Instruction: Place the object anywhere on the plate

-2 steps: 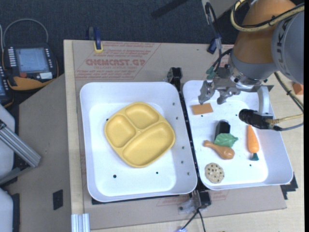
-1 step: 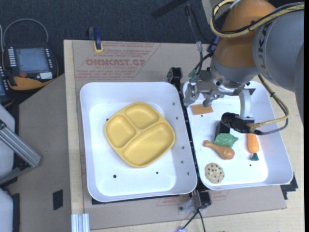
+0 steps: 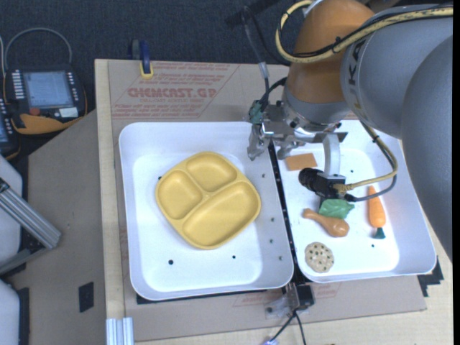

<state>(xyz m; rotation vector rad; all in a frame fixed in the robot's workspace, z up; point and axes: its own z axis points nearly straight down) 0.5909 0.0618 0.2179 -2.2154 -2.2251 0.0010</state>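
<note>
Speckled brown, a cookie [image 3: 318,256] lies nearest in the right bin [image 3: 406,254]. Behind it come a drumstick [image 3: 328,223], a green piece [image 3: 335,208] touching it, and a carrot [image 3: 376,208] off to the side. In the left bin [image 3: 133,214] the yellow plate [image 3: 208,200] sits with its three compartments bare. Farther back in the right bin lies a tan slab [image 3: 300,161]. Just beyond it, the gripper [image 3: 264,144] hangs over the divider between the bins, near their far end. I cannot tell whether it is spread or pressed together, and nothing is visibly held in it.

I judge that the pick is not yet made, since every candidate object lies in the right bin. The next move calls for descending on one piece, perhaps the nearby slab, securing it, then carrying it across the divider onto the plate.
</note>
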